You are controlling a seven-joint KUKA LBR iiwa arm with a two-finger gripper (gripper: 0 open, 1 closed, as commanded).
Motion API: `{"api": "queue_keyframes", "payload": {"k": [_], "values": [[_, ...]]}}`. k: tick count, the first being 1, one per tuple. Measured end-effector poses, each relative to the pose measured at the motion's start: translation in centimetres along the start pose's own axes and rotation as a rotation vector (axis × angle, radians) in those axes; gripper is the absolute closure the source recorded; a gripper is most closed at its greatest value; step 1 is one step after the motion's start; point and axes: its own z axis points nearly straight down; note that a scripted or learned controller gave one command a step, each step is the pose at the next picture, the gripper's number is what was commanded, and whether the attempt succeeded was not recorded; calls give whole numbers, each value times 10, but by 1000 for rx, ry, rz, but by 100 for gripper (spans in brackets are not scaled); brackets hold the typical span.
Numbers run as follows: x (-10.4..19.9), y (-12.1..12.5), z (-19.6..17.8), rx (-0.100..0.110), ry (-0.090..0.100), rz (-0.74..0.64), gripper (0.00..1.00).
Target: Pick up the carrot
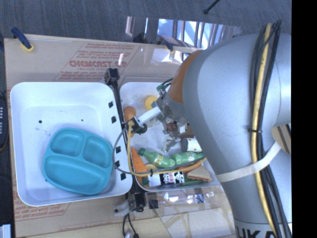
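The carrot [137, 161] is a slim orange piece lying along the left wall of the right bin [132, 90], near its front. Its lower end is tucked under a green bottle [157, 158]. My gripper [172, 133] hangs low over the middle of the right bin, to the right of the carrot and a little behind it, apart from it. The grey arm and its orange band [179, 83] hide most of the bin's right half.
In the right bin lie a second green bottle [189, 157], a dark bottle with a white label [171, 178], a sandwich slice [201, 174], a yellow item [150, 102] and an orange-brown piece [130, 112]. The left bin [29, 98] holds a blue divided plate [78, 160].
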Motion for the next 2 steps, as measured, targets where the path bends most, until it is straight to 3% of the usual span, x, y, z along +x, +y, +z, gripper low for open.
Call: {"api": "queue_keyframes", "payload": {"k": [1,2], "values": [[61,-4,-108,-7,15,70,0],[-23,-2,1,-4,2,8,0]]}}
